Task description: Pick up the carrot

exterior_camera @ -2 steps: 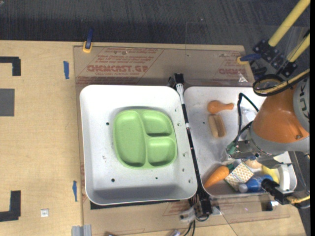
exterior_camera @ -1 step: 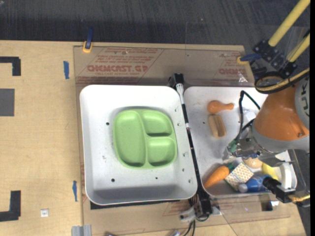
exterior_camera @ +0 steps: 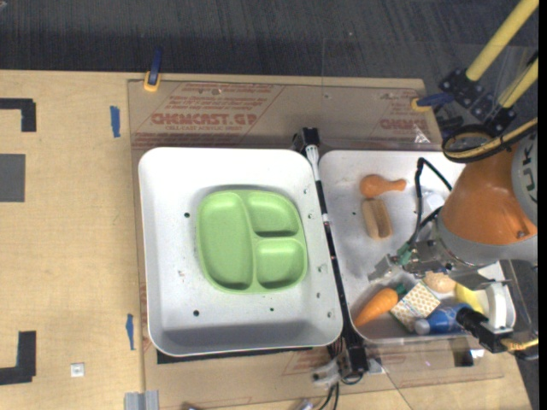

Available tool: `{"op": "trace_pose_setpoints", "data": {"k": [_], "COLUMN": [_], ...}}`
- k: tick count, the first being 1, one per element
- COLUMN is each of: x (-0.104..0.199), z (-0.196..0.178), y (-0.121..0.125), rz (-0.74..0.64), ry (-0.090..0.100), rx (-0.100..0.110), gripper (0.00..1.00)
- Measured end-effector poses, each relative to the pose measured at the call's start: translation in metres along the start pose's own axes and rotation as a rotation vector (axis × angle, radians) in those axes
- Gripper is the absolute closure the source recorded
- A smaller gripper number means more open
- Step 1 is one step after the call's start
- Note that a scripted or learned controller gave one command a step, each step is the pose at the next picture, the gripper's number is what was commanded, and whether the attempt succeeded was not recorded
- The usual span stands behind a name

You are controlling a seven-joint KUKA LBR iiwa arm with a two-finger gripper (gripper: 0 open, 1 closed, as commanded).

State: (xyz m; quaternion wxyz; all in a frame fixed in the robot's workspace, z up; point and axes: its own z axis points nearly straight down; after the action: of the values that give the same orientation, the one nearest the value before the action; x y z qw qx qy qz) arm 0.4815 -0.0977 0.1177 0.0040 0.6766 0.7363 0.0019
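The carrot (exterior_camera: 376, 306) is orange with a pale green stub. It lies tilted near the front left corner of the right bin (exterior_camera: 342, 178). My gripper (exterior_camera: 400, 261) hangs low over the middle of that bin, just above and to the right of the carrot. Nothing shows between it and the carrot, and the two look apart. The grey arm with its orange band (exterior_camera: 483, 207) comes in from the right and covers the bin's right side.
An orange drumstick-shaped toy (exterior_camera: 380, 184) and a tan block (exterior_camera: 375, 219) lie further back in the right bin. A checkered cracker (exterior_camera: 416, 301), a blue item (exterior_camera: 440, 320), a yellow item (exterior_camera: 468, 295) and a pale round piece (exterior_camera: 440, 283) crowd the carrot's right side. The left bin (exterior_camera: 162, 229) holds a green divided plate (exterior_camera: 250, 239).
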Motion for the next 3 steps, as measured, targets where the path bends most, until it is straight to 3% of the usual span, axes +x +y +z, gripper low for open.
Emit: {"op": "trace_pose_setpoints", "data": {"k": [1, 2, 3], "x": [0.000, -0.004, -0.004], "z": [0.028, 0.016, 0.007], "y": [-0.001, 0.004, 0.005], "rz": [-0.221, -0.217, -0.215], "ry": [0.006, -0.011, -0.014], "rx": [0.005, -0.014, -0.018], "gripper": [0.00, 1.00, 1.00]}}
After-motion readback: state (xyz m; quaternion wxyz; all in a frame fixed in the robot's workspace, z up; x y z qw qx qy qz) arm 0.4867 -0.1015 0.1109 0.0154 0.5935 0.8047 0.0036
